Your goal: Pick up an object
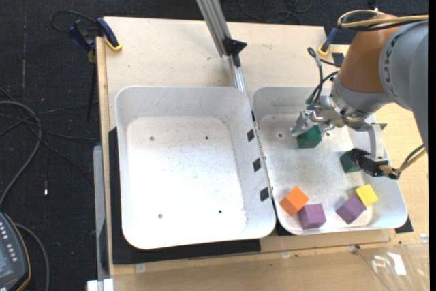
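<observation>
The grey arm's two-finger gripper was low in the right white bin, jaws apparently closed on a green block near the floor, so lifting clear remained to be done.

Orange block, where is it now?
The orange block lies in the right bin, near its front-left corner, just left of a purple block and well forward of the tool.

a blue-and-yellow clamp grips the wooden bench corner, and cables trail over dark carpet.
</observation>
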Robot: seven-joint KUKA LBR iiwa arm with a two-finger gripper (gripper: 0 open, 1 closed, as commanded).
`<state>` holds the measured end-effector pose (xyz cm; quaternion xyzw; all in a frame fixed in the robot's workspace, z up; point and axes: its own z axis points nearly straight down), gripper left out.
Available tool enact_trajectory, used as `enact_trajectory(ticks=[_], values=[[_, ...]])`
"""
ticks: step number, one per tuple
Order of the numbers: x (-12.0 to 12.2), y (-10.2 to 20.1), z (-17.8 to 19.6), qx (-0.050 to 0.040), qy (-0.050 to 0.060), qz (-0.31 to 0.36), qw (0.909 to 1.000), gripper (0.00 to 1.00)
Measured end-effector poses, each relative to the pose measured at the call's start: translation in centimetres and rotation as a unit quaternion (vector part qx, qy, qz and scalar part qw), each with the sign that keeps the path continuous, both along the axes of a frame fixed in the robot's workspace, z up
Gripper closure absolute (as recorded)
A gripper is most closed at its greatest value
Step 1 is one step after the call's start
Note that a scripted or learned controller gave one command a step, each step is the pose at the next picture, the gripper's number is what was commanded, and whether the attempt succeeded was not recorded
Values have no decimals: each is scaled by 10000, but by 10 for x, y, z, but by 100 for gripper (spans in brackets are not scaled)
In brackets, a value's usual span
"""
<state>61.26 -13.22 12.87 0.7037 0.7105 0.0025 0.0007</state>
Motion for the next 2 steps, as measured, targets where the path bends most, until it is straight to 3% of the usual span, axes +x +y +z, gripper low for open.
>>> enact_trajectory(ticks=[1,2], values=[[63,25,94,-22,-41,-15,10000,100],[51,109,65,4,40,0,10000,100]])
